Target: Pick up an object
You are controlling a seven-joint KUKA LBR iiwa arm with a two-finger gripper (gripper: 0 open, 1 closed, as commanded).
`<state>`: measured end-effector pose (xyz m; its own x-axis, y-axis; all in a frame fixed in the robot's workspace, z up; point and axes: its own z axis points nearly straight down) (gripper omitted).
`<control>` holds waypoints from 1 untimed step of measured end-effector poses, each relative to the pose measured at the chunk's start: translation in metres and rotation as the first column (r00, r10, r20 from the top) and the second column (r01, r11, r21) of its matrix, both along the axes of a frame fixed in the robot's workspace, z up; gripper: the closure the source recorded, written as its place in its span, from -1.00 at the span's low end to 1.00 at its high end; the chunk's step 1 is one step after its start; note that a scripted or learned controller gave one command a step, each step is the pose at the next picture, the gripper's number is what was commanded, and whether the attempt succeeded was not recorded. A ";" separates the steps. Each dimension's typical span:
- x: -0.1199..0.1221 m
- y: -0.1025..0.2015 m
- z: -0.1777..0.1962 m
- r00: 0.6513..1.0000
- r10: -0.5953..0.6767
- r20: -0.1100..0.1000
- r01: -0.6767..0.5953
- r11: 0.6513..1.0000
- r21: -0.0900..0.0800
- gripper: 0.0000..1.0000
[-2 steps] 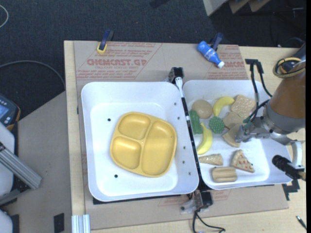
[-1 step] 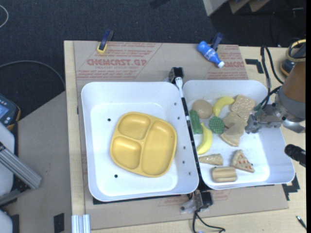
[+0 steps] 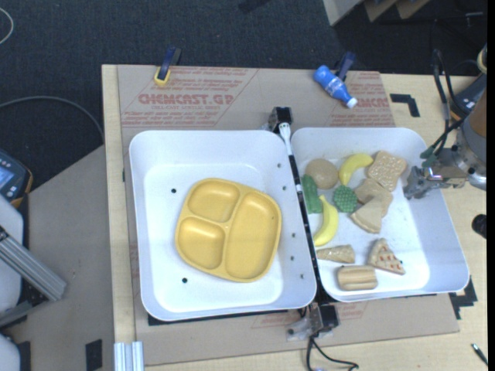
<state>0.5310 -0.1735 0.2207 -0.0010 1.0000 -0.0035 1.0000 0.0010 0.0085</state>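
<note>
Gripper (image 3: 418,181) poised at the right rim of the right bin (image 3: 441,230), near the bench's right edge; whether its jaws are apart or together cannot be told. Toy foods (image 3: 357,207) lie clustered in that bin; yellow divided tray (image 3: 228,229) occupies the left bin (image 3: 155,207).

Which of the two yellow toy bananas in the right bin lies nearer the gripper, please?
The short yellow banana at the bin's far side, beside the square tan cracker, lies nearer the gripper. The longer curved banana lies by the divider, farther away.
</note>
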 end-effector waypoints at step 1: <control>0.016 0.048 -0.007 1.000 0.005 -0.005 -0.005 1.000 0.004 1.00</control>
